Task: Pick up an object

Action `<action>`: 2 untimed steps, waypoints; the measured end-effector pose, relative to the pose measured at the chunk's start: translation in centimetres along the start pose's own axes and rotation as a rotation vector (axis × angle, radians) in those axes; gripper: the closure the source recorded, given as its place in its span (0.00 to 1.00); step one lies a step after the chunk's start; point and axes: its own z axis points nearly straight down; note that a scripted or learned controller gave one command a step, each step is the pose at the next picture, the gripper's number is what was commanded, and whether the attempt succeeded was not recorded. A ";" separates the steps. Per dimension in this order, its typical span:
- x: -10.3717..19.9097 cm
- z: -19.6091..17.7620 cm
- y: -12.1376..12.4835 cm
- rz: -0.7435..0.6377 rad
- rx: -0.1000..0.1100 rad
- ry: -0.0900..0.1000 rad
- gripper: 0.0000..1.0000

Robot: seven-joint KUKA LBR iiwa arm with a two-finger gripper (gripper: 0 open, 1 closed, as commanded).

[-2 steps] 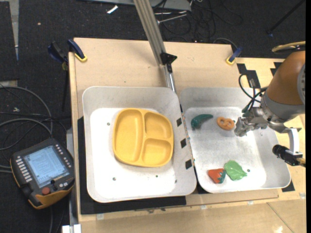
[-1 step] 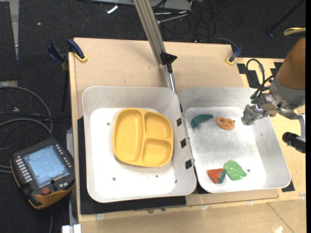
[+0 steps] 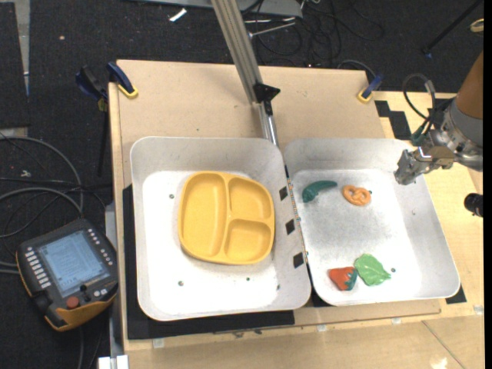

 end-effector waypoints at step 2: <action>10.4 0.0 -2.3 -0.005 0.008 0.005 1.00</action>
